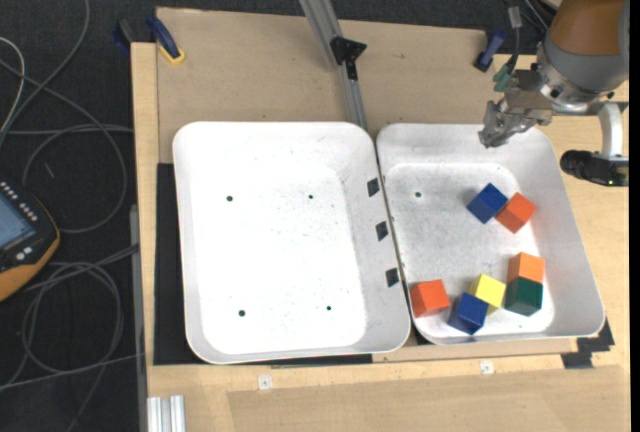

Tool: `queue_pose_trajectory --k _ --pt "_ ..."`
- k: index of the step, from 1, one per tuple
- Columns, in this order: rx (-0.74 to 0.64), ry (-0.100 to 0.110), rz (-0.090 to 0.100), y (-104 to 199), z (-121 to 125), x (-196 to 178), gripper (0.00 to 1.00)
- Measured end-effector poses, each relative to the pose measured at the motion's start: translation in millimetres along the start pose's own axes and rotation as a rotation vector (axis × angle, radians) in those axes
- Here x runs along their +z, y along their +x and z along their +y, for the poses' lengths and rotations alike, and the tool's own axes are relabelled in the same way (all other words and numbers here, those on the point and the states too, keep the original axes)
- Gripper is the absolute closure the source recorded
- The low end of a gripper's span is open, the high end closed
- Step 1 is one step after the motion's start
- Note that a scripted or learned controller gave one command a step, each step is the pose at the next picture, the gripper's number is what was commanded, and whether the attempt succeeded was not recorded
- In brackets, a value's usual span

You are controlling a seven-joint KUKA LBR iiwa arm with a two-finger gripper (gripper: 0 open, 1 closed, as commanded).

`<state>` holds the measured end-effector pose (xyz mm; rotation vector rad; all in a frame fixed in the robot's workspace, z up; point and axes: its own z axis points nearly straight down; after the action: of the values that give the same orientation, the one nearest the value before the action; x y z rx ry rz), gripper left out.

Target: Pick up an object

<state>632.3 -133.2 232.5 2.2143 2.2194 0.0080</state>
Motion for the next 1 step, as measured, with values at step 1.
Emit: queue_pose_trajectory --k 1 --pt "0.0 -0.001 -0.001 0.0 2.1 -54.5 1.0"
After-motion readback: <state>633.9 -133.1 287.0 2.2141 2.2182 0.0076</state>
